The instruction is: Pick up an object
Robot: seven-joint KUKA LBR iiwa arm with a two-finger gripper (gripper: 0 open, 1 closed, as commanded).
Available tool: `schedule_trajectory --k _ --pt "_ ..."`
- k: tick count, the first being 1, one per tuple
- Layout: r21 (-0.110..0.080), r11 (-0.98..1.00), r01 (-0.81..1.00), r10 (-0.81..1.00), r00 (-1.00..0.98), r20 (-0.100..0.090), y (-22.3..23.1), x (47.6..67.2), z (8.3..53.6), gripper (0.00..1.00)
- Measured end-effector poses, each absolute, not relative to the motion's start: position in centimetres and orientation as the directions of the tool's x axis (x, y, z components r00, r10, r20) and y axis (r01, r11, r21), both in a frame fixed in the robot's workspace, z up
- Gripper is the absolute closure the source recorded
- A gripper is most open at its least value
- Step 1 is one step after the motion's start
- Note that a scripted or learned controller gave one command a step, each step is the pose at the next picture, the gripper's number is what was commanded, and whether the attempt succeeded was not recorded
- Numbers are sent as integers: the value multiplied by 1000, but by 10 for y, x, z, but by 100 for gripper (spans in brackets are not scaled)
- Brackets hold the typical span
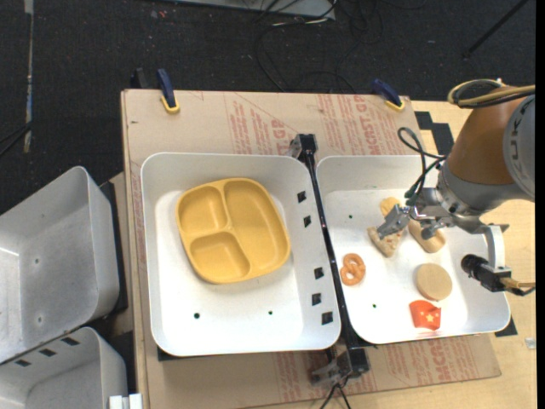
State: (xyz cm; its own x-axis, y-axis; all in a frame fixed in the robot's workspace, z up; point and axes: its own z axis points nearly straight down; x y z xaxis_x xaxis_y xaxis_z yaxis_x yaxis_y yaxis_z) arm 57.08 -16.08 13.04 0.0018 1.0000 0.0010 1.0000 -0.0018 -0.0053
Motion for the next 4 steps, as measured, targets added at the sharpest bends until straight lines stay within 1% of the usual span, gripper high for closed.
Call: schedule_trajectory --k 1,2,3,4 --pt "2 -2 1000 1000 2 -1 -161 573 144 100" --pt "7 3 1000 1000 -3 -2 -161 585 197 100" --pt "8 3 1000 1000 -3 -3 -163 589 261 100" --pt "2 3 1000 1000 -3 -1 -163 589 259 100"
